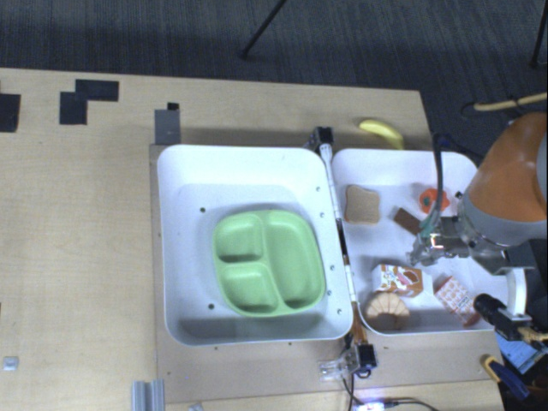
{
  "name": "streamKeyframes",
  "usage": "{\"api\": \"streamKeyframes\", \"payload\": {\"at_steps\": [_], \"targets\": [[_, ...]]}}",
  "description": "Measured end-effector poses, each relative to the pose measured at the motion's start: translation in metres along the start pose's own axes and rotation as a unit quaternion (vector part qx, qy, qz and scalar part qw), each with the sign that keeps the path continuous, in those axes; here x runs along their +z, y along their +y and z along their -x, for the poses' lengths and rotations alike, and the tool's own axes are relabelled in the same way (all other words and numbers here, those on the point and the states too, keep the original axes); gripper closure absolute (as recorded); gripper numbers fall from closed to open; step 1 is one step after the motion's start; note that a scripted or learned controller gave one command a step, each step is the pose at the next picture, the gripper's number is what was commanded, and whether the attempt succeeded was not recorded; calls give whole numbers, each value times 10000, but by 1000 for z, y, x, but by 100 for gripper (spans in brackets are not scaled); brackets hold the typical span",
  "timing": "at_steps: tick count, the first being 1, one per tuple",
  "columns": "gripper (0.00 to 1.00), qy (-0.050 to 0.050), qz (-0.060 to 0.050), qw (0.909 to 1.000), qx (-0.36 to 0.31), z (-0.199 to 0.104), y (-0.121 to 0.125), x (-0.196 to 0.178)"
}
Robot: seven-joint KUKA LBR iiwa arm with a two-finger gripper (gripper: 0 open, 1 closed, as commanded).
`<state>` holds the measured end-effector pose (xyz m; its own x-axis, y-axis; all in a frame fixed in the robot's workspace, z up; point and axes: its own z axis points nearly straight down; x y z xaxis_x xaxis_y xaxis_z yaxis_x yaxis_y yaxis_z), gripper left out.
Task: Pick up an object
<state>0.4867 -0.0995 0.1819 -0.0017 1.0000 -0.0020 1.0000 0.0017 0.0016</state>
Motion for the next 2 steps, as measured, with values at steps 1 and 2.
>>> {"api": "streamKeyframes", "payload": {"at_steps": [1,2], "targets": [[0,11,0,10000,-9,-2,0,0],[0,2,75,10000,5,-14,5,83]]}}
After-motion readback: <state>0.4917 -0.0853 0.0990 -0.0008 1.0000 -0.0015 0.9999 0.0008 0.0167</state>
